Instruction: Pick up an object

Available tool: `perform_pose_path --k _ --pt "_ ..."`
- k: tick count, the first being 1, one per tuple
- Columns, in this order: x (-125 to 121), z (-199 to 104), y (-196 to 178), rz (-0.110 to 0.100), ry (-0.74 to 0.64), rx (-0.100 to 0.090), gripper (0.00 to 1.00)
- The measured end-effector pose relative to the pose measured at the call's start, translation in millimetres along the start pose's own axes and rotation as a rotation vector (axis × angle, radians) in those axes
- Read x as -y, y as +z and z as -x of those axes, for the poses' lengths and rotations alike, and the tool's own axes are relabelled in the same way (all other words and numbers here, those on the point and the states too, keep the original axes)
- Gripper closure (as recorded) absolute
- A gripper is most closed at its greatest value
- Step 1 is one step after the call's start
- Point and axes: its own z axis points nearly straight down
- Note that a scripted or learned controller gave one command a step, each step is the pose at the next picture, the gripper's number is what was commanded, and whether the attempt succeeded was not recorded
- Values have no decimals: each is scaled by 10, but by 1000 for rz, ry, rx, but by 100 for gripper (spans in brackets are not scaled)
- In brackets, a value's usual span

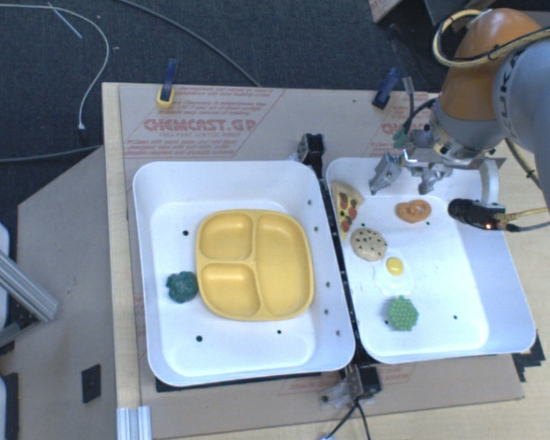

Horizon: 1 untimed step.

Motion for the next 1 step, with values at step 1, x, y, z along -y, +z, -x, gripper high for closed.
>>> perform_pose_path --k 1 --pt "65 -83 560 -1 -1 0 0"
